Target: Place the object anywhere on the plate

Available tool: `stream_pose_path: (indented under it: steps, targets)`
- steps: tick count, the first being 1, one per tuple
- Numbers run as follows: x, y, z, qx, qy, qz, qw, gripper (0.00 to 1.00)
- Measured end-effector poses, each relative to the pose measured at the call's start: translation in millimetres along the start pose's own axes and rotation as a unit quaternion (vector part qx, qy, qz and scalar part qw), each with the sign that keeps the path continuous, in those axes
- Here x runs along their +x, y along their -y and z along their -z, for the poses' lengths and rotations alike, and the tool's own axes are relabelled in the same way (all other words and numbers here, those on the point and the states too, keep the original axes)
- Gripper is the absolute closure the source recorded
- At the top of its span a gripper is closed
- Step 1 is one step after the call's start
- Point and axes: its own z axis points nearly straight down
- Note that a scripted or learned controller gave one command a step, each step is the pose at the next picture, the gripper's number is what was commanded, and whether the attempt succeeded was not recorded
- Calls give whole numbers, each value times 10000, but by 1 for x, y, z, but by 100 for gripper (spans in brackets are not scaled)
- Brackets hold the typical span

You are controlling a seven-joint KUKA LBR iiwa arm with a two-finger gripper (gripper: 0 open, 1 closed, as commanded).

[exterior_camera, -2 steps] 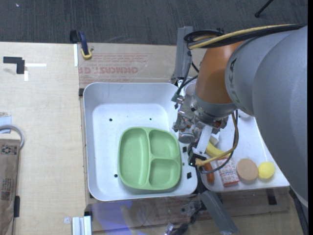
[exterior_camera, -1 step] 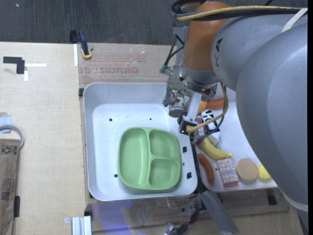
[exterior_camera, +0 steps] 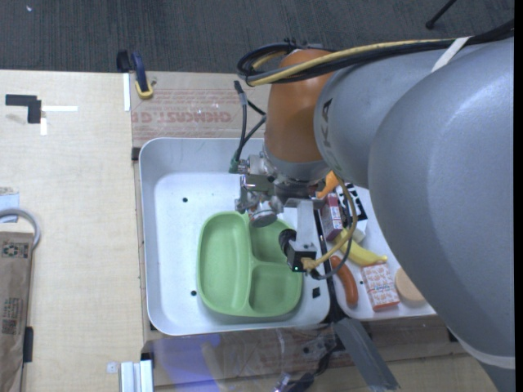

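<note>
Camera view: the hand hangs over the far right rim of the green plate in the left bin. I cannot tell its state or load. Toy food, including a banana, lies in the right bin, so a release here might deliver nothing, or clip the rim.

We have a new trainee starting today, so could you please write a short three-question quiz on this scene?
1. True or false: the green plate has three compartments.
2. Which bin holds the banana? A) the bin with the plate B) the neighbouring bin on the arm's side
3. Fill in: the gripper hangs over the plate's ____ edge, as the camera sees it (upper/lower).

Key: 1 true; 2 B; 3 upper.
</note>
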Motion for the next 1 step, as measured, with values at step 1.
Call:
stream_pose_path:
  steps: [1]
  targets:
    - [0, 0, 0, -3, -1, -1, 10000, 0]
